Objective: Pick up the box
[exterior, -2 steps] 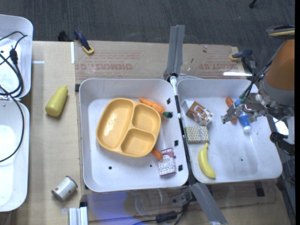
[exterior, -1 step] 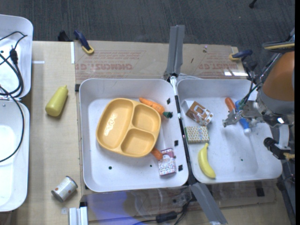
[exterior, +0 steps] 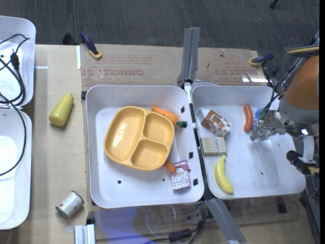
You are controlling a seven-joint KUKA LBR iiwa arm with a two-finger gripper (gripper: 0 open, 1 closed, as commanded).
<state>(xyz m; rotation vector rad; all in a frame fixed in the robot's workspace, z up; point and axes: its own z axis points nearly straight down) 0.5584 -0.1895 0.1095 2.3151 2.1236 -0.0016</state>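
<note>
my gripper [exterior: 260, 132] hangs low at the right bin's [exterior: 264, 184] right side, can't tell its state, and the box [exterior: 215, 122] sits well left of it, near the sausage [exterior: 248, 118].

The one camera sits high above the bench and looks down at a slant. It is far enough back to take in both white bins: the left bin [exterior: 96, 151] sits near the middle of the picture and the right bin [exterior: 264, 179] lies toward 3 o'clock. The dark floor [exterior: 152, 9] fills the strip at 12 o'clock. The arm [exterior: 304, 90] comes in from 3 o'clock.
</note>
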